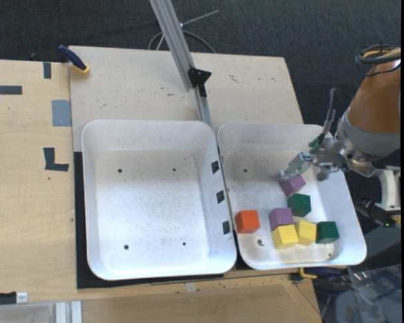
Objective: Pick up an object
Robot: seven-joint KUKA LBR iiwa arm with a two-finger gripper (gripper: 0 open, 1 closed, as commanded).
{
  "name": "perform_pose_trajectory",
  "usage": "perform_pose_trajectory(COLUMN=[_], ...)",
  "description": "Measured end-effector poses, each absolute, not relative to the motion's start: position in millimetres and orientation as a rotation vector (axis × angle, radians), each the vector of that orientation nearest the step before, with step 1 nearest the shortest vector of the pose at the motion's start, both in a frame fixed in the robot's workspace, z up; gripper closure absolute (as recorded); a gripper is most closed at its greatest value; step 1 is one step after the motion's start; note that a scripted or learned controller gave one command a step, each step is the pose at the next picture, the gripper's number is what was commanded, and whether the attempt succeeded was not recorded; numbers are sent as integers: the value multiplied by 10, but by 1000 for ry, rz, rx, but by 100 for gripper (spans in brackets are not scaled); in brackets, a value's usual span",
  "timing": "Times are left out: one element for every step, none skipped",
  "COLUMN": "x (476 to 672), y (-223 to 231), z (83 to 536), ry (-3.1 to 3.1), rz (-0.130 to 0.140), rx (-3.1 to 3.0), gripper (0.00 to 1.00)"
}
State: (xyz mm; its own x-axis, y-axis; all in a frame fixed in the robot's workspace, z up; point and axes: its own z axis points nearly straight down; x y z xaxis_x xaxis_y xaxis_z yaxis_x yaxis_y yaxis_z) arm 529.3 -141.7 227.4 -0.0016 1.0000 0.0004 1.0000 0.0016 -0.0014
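Nearest the front of the right bin (pixel 350 251): two yellow cubes (pixel 285 236) touching, green cube (pixel 327 231) at their right, purple cube (pixel 280 217) just behind, orange cube (pixel 247 221) to the left. Tightly packed, so a grab there could nudge neighbours or pinch two at once. Farther back, another green cube (pixel 299 204), then a tilted purple block (pixel 294 184) right at the gripper (pixel 303 167) tip; can't tell if fingers are open, closed or gripping it. Block may slip, being tilted. Arm reaches in from the right, wrist angled down-left. Left bin (pixel 94 180) alongside.
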Motion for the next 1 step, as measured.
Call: perform_pose_trajectory(x=[5542], y=[-1947], z=[1386], ry=[-2216], rz=[10], rx=[-2221], gripper=[0])
